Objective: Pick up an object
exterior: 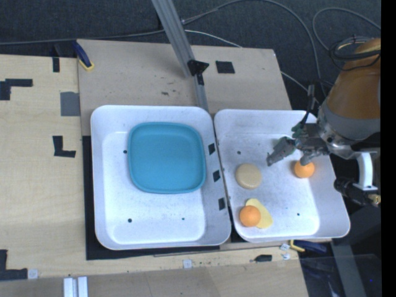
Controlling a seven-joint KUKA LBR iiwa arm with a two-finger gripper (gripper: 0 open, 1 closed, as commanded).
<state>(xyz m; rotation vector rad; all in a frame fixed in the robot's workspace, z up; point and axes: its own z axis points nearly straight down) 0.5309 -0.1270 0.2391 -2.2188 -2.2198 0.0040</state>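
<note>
Now two shallow white bins sit side by side on the worktop [37, 184]. The left bin [111, 228] holds a square teal plate [166, 156], lying flat toward its upper half. The right bin [328, 224] holds four small things: a pale beige round piece [249, 176] near its left wall, an orange ball [249, 216] below that, touching a pale yellow piece [263, 217] that lies partly under it, and a second orange ball [304, 169] toward the right side.

The end effector [294, 150] reaches into the right bin from the right, its two dark fingers [279, 151] spread apart; one points down and left over bare bin floor, the other sits just above the second orange ball. Nothing lies between them.

The worktop is light wood with dark tape patches, and a grey metal bar [176, 33] slants down to the gap between the bins. Behind lies dark carpet [74, 8] with loose cables [266, 8].
</note>
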